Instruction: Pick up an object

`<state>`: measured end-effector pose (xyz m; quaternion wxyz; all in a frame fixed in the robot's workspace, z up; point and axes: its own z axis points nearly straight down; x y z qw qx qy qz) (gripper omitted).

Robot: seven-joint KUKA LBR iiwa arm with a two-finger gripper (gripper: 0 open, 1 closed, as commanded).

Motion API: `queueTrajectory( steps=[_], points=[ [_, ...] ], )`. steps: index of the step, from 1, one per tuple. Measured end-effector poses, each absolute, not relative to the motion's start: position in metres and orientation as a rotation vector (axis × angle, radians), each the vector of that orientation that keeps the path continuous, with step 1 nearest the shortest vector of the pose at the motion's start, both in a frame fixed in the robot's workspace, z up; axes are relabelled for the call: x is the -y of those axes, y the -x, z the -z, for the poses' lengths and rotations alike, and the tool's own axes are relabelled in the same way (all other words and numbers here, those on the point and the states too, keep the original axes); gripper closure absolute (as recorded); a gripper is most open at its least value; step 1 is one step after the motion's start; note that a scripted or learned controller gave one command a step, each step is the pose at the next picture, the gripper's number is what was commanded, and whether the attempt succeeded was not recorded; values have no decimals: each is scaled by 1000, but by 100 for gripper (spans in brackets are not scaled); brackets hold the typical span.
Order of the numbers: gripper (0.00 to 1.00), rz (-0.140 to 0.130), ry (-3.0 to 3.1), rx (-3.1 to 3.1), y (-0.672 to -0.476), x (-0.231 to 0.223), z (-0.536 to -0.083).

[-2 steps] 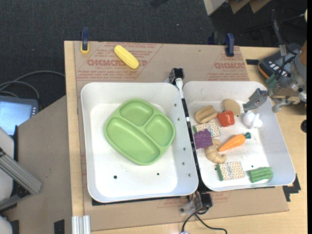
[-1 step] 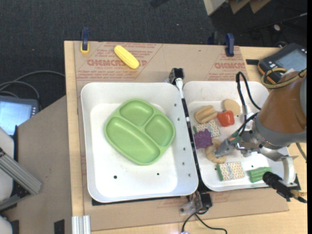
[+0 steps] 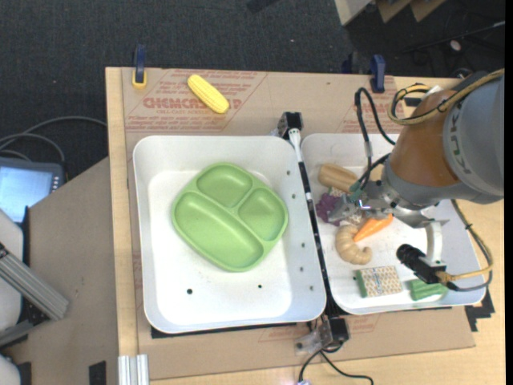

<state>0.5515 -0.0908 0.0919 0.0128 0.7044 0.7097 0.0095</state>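
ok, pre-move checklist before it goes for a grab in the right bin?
1. Gripper over right bin: ok.
2. Targets within reach: ok, carrot, purple piece and tan roll lie close by.
3. Finger state: cannot tell, the wrist hides it.
4. Object already held: cannot tell.
5. Clutter near target: not ok, the items crowd together.
6. Green plate out of the way in left bin: ok.

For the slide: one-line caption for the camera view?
Arm reaching over right bin of toy food; green divided plate in left bin.
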Motion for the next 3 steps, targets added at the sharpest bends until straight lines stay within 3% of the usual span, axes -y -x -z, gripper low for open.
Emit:
queueTrajectory(
  steps=[1, 2, 3],
  points=[
    [0, -4, -2215, -2220, -606, 104, -85],
    [100, -1, -2218, -2221, -604, 104, -95],
    [100, -12, -2211, -2224, -571, 54, -199]
  ],
)
